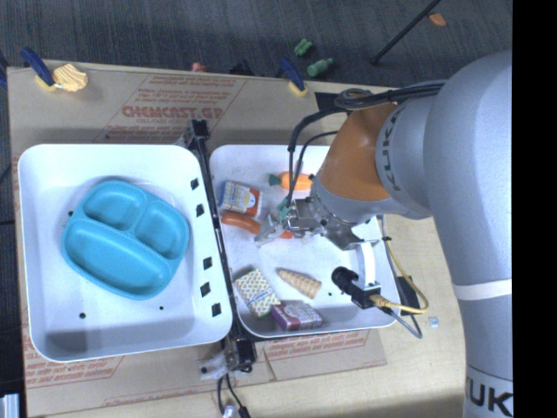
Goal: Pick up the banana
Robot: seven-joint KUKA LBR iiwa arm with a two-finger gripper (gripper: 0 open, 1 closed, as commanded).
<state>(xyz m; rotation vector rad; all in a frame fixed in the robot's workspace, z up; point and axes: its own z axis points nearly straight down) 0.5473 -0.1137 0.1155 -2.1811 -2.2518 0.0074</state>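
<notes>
**Banana: can't place it, gripper low in right bin**

Banana is the target, but we can't pick it out among the loose items. Our guess is that it lies under the wrist, hidden by the arm (374, 164).

- The gripper (283, 220) is down in the right bin (261, 152), upper middle, just beside the sausage (242, 223) and below the carrot (298, 181). We can't tell whether it is open or closed, or whether it holds anything; the wrist covers it.
- The rest of the right bin is clutter: a snack packet (237, 196) by the left wall, and a cone (298, 280), a checkered wafer (257, 292) and a purple box (296, 316) along the near side.
- The left bin (52, 159) holds a blue tray (126, 238), well apart from the gripper.
- Both bins sit on cardboard on the tabletop (165, 103).

We read the low pose as a grasp attempt at a spot the arm itself covers, so the outcome is unconfirmed.
</notes>
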